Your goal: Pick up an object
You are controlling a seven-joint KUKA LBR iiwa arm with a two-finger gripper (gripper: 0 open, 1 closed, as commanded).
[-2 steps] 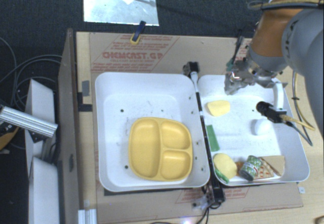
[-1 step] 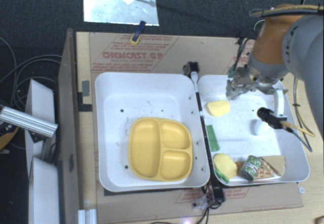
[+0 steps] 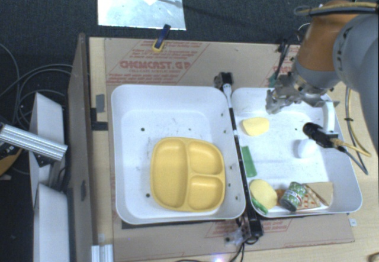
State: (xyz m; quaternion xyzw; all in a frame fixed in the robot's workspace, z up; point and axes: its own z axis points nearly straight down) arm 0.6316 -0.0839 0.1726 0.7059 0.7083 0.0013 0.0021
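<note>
My gripper [image 3: 276, 102] hangs over the back left part of the right bin [image 3: 343, 181], on the grey arm with its orange band [image 3: 323, 39]. Just below and left of it lies a pale yellow block [image 3: 256, 126], a short gap away from the gripper. I see nothing held in the gripper. A small white cup [image 3: 304, 148] sits in the middle right of this bin. Along the front lie a yellow lemon-like piece [image 3: 263, 193], a green can [image 3: 291, 197] and a pizza-slice piece [image 3: 315, 196]. A green stick [image 3: 248, 161] lies by the left wall.
The left bin [image 3: 133, 107] holds a yellow divided plate [image 3: 188, 173] toward its front. A ridge [image 3: 234, 131] separates the two bins. Cardboard lies under the bins, and cables and a metal frame stand off to the left.
</note>
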